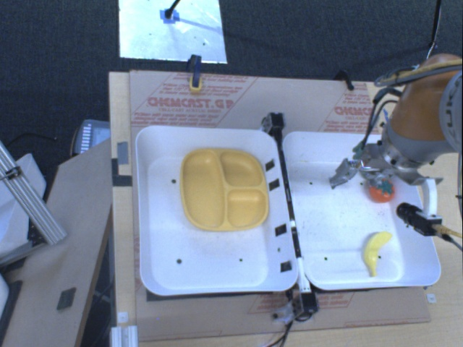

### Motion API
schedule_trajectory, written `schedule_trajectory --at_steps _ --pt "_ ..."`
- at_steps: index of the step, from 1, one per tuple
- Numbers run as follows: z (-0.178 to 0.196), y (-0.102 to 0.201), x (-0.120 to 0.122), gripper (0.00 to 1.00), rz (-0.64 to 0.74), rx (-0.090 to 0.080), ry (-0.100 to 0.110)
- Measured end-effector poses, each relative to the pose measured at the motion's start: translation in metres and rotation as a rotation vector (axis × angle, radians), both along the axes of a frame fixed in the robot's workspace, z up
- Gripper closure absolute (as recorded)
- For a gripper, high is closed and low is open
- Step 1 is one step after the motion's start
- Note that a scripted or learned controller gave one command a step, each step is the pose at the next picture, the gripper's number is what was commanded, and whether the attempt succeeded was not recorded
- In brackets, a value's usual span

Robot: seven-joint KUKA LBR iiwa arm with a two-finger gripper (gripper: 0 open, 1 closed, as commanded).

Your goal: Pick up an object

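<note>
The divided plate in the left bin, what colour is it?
Yellow: the divided plate reads plainly in the camera view.

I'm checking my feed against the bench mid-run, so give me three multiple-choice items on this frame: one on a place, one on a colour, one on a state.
1. Where does the divided plate lie?
A. In the left bin
B. In the right bin
C. On the bench outside both bins

2. What colour is the banana in the right bin?
A. Green
B. Yellow
C. Blue

3. How does the orange-red object sit relative to the banana?
A. Stacked on it
B. Touching it
C. Apart from it, closer to the arm

Answers:
1 A, the plate rests in the middle of the left bin.
2 B, it shows plain yellow against the white floor.
3 C, bare bin floor separates them, and the object lies just beside the gripper.
</note>
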State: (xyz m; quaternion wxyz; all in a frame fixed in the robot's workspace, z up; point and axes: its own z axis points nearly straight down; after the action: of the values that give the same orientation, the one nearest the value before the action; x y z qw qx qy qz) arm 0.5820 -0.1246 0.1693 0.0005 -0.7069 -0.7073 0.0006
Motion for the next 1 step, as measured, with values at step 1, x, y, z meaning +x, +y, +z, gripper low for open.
schedule_trajectory --at_steps 1 --pt "-0.0434 -0.0003 -0.0057 0.0 -0.001 0.001 0.001"
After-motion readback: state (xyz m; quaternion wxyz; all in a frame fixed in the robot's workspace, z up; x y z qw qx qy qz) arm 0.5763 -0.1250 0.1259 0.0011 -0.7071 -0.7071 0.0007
